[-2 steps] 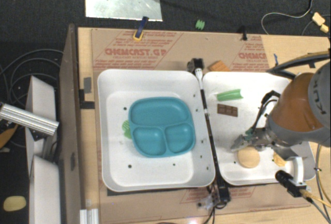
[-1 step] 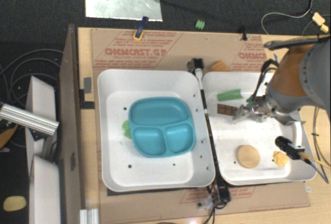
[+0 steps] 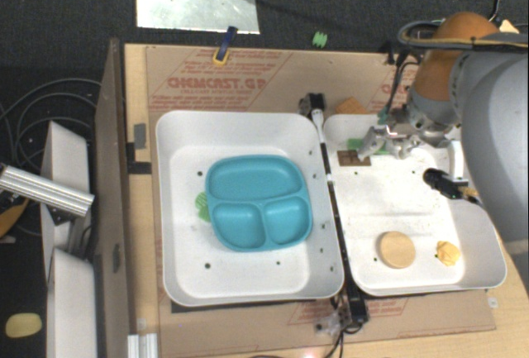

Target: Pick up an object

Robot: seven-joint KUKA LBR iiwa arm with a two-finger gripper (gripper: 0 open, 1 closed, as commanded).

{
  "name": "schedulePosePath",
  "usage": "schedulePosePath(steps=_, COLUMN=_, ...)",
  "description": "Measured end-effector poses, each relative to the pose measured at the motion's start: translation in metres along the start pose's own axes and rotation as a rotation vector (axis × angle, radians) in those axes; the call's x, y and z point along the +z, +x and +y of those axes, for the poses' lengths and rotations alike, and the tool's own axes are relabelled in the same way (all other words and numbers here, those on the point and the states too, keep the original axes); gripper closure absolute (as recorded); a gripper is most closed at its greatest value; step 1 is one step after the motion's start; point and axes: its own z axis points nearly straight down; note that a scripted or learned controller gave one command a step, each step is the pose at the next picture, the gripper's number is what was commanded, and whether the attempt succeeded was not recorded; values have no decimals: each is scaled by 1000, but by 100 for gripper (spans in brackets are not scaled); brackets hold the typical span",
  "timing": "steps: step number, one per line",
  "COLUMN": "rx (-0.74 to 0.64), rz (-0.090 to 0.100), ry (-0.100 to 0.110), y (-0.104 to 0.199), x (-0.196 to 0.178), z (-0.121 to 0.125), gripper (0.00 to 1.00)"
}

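I am seeing the hand (image 3: 382,141) hovering over the right bin's (image 3: 413,199) far left corner beside a brown block (image 3: 351,157), and cannot tell its state, while a tan disc (image 3: 397,250) and yellow lump (image 3: 447,252) are lying near the front and a blue tray (image 3: 258,201) is sitting in the left bin (image 3: 182,207).
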Motion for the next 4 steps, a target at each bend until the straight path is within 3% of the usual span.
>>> schedulePosePath(steps=1, rx=9, rz=-3, ry=-28, y=42, x=-6, z=2, gripper=0)
schedulePosePath(steps=3, rx=11, rz=-7, ry=-21, y=45, x=-1, z=1, gripper=0)
schedulePosePath(steps=4, rx=10, rz=-8, ry=-21, y=44, x=-12, z=1, gripper=100)
